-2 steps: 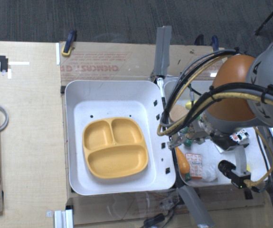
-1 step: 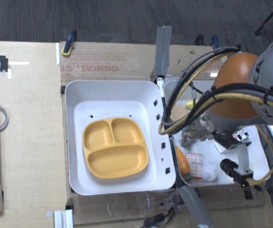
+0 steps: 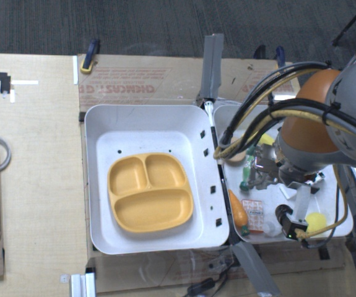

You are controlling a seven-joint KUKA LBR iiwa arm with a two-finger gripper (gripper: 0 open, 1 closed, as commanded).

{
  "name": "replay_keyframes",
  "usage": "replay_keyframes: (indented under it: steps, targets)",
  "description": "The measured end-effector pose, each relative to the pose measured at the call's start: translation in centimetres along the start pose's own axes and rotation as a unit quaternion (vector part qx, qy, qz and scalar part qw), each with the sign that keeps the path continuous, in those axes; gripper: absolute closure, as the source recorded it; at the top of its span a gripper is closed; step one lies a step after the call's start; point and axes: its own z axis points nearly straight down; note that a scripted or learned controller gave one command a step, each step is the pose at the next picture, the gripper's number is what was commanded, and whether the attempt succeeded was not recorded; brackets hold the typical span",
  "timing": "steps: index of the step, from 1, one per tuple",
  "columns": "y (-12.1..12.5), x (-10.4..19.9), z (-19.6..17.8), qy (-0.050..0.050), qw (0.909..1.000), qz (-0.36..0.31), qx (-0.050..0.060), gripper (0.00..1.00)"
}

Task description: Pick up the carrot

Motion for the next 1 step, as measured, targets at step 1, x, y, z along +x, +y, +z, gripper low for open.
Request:
replay_keyframes:
  steps: [1]
  targets:
    - [0.00, 0.01, 0.00, 0.000, 1.0000, 0.000, 0.000, 0.00]
